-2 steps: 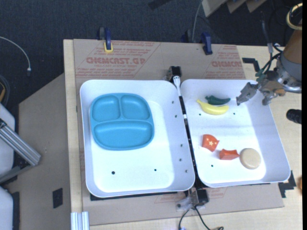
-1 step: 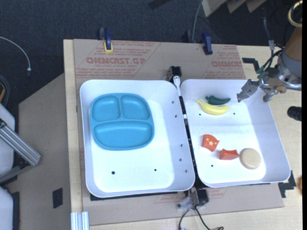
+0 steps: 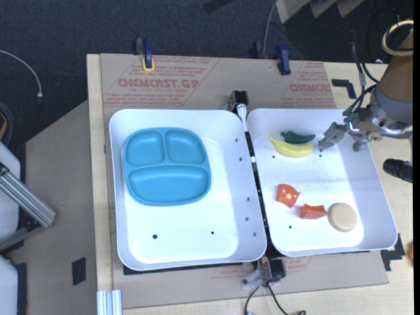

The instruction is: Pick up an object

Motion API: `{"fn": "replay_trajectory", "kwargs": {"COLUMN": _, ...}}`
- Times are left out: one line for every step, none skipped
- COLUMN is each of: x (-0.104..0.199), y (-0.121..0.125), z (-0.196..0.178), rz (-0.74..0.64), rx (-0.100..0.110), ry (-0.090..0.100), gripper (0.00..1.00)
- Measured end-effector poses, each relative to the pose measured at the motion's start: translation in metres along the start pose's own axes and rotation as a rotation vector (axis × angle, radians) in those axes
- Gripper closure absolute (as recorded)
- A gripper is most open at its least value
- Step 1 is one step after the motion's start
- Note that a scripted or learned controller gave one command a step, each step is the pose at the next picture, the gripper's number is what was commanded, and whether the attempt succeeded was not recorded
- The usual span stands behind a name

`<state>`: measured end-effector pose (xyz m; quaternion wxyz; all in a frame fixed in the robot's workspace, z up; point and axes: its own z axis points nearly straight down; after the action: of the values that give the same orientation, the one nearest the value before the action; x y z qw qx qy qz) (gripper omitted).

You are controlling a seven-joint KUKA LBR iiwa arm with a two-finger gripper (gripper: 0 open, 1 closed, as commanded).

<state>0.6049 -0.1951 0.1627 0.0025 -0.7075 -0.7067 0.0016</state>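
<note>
The right bin [image 3: 367,176] holds a yellow banana [image 3: 292,149] with a dark green piece [image 3: 298,136] just behind it, near the bin's back left. Toward the front lie an orange-red piece [image 3: 287,194], a red piece [image 3: 313,210] and a round beige object [image 3: 342,216]. My gripper [image 3: 342,140] hangs over the back right part of this bin, just right of the banana and green piece. Its fingers are spread apart, open, with nothing between them.
The left bin [image 3: 226,228] carries a blue divided plate [image 3: 167,166] in its back left half. Both bins rest on a cardboard sheet [image 3: 197,77] clamped at the back. A black clip [image 3: 240,100] sits between the bins at the rear.
</note>
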Motion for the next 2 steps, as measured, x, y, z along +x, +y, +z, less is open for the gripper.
{"fn": "replay_trajectory", "kwargs": {"x": -0.010, "y": -0.003, "z": 0.056, "rz": 0.000, "rx": 0.000, "ry": 0.000, "gripper": 0.00}}
{"fn": "replay_trajectory", "kwargs": {"x": -0.009, "y": -0.003, "z": 0.080, "rz": -0.001, "rx": -0.001, "ry": 0.000, "gripper": 0.00}}
